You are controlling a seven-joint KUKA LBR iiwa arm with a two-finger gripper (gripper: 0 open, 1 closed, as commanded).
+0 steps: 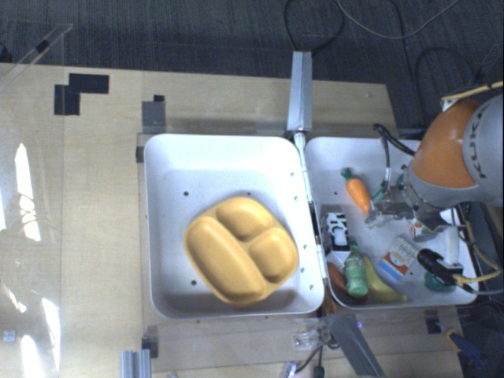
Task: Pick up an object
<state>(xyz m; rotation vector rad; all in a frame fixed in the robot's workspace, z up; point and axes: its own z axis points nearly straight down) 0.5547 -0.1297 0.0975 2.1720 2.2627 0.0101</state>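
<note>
My gripper (pixel 380 212) hangs low in the right bin (pixel 331 152), near its middle, with the orange-banded wrist behind it to the right. An orange carrot (pixel 358 195) lies just left of the gripper, close to it but apart. Below the gripper rests a small white, blue and orange carton (pixel 396 260). Along the bin's front edge lie a green bottle (pixel 356 272), a yellow banana (pixel 383 287) and a red item (pixel 337 277). A black and white box (pixel 337 231) sits by the bin's left wall.
The left bin (pixel 169 172) holds one large yellow loaf-shaped object (pixel 240 246). A metal divider post (pixel 300 93) stands between the bins at the back. Cables lie on the dark floor behind the bench.
</note>
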